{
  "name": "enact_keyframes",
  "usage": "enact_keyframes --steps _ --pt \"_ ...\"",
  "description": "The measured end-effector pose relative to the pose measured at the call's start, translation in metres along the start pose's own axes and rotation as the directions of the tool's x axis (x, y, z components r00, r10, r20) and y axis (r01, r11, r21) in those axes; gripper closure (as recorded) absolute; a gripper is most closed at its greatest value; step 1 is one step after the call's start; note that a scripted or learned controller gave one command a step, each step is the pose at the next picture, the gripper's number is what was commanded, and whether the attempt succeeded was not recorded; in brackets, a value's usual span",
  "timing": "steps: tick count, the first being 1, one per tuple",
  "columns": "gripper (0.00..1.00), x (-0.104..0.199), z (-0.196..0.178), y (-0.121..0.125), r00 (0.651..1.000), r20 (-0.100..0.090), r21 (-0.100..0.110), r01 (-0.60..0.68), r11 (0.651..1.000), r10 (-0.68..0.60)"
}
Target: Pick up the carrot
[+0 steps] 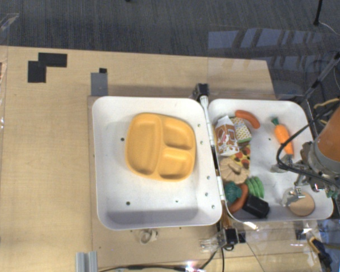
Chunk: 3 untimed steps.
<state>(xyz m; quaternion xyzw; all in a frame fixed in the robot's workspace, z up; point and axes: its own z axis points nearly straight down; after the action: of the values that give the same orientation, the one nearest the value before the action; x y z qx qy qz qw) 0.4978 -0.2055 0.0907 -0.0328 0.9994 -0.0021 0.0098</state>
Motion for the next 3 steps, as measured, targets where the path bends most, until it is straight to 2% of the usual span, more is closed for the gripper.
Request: enact_keyframes --steps 1,2,3 --pt "0.0 -0.079 0.002 -0.004 0.972 -0.002 0.0 -0.235 0.972 0.235" --pt "0.0 -0.107 0.004 -0.005 0.856 -0.004 0.001 -0.517 0.856 0.517" --pt "0.0 -0.107 0.002 0.004 0.601 -0.009 -0.01 -0.799 0.601 0.799"
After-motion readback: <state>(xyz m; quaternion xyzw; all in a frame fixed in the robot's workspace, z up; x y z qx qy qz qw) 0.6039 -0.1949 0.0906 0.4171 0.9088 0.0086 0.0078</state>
